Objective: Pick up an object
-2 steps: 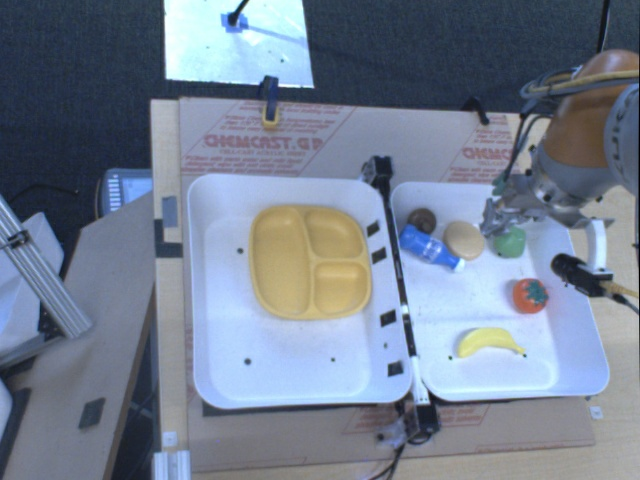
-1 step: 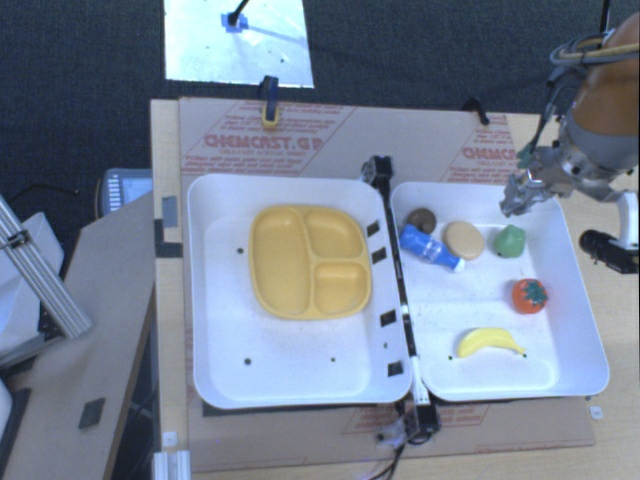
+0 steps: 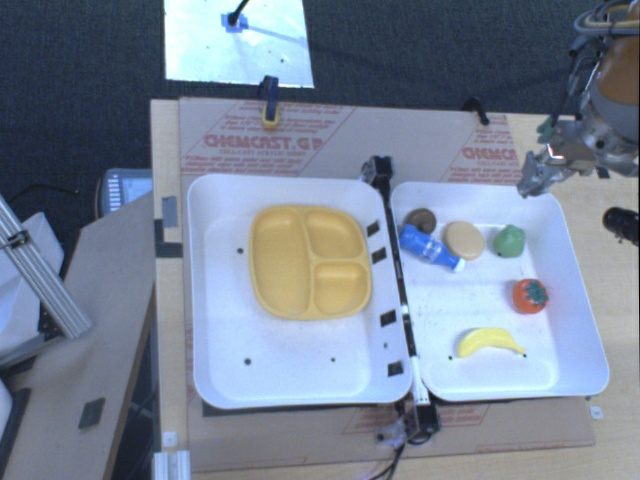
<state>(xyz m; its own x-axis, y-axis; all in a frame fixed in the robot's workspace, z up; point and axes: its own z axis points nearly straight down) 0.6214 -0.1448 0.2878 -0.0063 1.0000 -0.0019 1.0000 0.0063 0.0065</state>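
The right bin (image 3: pixel 575 268) held the pickable objects: a yellow banana (image 3: pixel 490 343), blue bottle (image 3: pixel 431 247), tomato (image 3: pixel 529 295) and green item (image 3: pixel 509 240). The end effector (image 3: pixel 535 180) hovered above its far corner, carrying nothing, finger state untellable. Approach step; next, descend over one.

One camera looked down at me from high above the bench (image 3: pixel 300 128), tilted a bit. It sat far enough back to see both white bins (image 3: pixel 215 368) side by side. My arm (image 3: pixel 610 98) came in from its right side.
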